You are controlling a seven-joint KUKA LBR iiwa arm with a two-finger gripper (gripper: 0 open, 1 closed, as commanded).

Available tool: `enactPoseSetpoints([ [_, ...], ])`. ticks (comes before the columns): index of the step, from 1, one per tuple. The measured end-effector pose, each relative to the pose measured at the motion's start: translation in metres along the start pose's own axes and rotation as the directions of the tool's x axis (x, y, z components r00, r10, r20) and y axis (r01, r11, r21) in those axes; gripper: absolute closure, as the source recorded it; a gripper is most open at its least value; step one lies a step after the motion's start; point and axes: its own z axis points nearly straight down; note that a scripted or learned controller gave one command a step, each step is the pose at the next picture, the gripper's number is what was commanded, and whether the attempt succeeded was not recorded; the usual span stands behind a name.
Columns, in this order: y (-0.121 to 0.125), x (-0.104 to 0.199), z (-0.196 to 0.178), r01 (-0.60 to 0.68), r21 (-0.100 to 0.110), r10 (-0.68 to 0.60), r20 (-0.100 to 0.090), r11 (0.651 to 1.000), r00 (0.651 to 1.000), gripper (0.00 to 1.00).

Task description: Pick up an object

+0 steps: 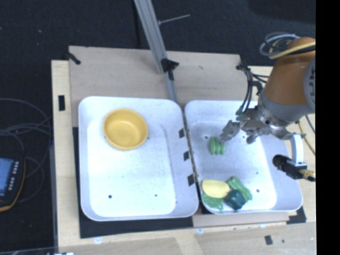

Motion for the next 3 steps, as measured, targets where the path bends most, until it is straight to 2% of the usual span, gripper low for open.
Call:
enactPoseSetpoints([
  [1,-0.007,0.007,0.050,-0.001,0.004,0.001,0.001,1.000,1.000,0.00],
  [2,0.001,0.009,0.097,-0.001,0.004,0.001,0.001,1.000,1.000,0.00],
  [3,0.000,0.009,0.125,-0.001,0.002,0.001,0.001,1.000,1.000,0.00],
])
